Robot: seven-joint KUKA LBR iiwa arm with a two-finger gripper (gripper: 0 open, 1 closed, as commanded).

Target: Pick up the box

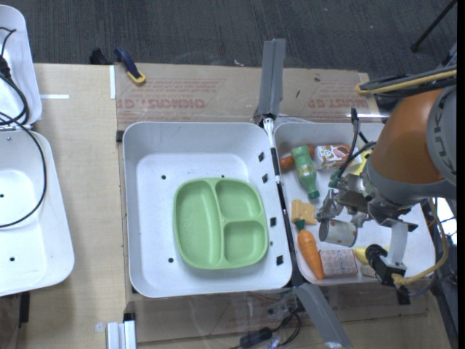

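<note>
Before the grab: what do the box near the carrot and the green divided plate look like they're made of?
The box looks like printed cardboard: flat faces, pale matte surface with reddish print, though it is small in view. The green divided plate looks like moulded plastic: one uniform light green, rounded compartment ridges, soft sheen. The carrot beside the box seems a plastic toy.

arm [407, 147]: orange band, grey shell | wrist: black cables, yellow cable | hand [336, 220]: grey metal
</note>
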